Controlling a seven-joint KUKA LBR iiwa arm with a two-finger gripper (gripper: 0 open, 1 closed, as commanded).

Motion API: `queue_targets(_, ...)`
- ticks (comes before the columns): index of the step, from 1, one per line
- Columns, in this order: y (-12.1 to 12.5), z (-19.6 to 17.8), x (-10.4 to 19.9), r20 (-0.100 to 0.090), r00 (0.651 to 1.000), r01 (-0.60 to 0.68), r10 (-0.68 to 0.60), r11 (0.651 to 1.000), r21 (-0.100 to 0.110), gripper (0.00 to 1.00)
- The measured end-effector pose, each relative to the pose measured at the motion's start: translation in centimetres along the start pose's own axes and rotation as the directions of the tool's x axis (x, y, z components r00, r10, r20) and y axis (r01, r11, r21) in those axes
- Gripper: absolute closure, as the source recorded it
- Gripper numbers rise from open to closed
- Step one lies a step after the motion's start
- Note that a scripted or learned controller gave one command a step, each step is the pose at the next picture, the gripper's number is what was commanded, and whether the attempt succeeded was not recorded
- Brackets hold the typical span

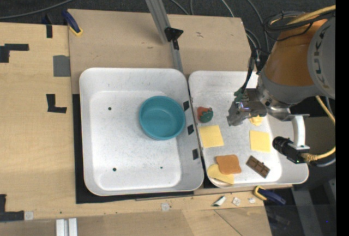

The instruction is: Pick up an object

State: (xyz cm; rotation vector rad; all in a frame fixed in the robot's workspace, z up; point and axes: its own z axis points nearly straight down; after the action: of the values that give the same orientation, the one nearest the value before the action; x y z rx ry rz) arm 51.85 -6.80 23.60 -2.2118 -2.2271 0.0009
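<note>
My end effector (pixel 240 112) hangs low over the right bin (pixel 218 81), right of frame centre — whether it is wide or narrow I cannot tell. Just beside it lies a small yellow piece (pixel 256 120). Below sit two yellow squares (pixel 211 135) (pixel 260 141), an orange slab (pixel 228 164) and a brown bar (pixel 257 166). A red-and-green item (pixel 205 114) lies to its left. The left bin (pixel 109 175) holds a teal bowl (pixel 161 117).

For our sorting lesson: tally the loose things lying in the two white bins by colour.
Yellow: 3 — flat square, flat square, small piece beside the pincer
Teal: 1 — bowl
Orange: 1 — slab
Brown: 1 — bar
Red-green: 1 — small item
Cream: 1 — piece
Total: 8
</note>
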Motion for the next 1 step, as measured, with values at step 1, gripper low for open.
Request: queue_targets(1, -0.33, -0.67, 5.53, -0.001, 1.0, 0.001, -0.001, 1.0, -0.001, 1.0)
